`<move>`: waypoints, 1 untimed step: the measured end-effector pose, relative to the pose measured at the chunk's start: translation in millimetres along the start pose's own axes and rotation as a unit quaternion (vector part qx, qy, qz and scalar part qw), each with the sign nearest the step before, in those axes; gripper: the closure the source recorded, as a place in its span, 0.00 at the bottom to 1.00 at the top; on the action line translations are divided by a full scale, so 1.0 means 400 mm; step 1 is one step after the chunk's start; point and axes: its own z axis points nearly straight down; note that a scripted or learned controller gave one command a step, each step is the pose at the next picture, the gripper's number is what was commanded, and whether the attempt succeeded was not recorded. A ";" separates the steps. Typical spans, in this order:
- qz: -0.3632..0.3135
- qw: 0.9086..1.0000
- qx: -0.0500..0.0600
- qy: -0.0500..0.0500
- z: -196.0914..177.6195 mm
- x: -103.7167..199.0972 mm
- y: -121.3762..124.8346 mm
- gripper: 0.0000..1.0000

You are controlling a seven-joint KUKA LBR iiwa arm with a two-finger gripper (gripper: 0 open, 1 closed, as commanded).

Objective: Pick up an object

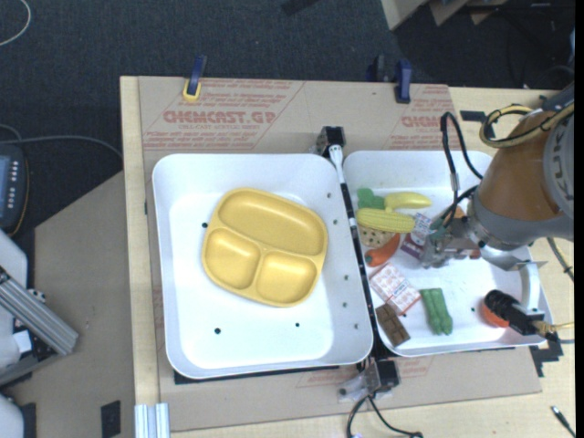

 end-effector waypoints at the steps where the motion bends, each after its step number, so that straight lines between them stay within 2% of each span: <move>1: -0.002 1.000 -0.002 -0.001 -0.155 0.002 -0.008 1.00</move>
